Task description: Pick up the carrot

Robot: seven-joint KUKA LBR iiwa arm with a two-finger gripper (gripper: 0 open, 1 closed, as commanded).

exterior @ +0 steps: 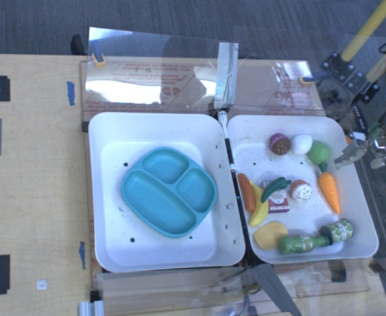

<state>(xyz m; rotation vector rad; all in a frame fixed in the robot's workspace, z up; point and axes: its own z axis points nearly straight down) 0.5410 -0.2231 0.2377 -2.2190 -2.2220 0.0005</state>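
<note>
Pale wood makes up the surface, which carries two shallow white bins side by side, with clear plastic panels standing behind them and dark carpet beyond.

From the fixed camera overhead, the left bin holds a turquoise divided plate, lying at a slant near its middle. The right bin holds a scatter of toy food. The carrot lies toward that bin's right side, its orange body pointing down and slightly right, its green top just under a green round fruit. Left of that fruit sit a white egg and a dark red ball. Along the bin's left wall rests an orange sausage beside a yellow banana. A yellow piece and a green corn-like piece lie along the near edge.

At the bin's right rim, metal parts of the claw show, near the carrot's top but apart from it; whether its fingers are apart or together cannot be told from here.
</note>
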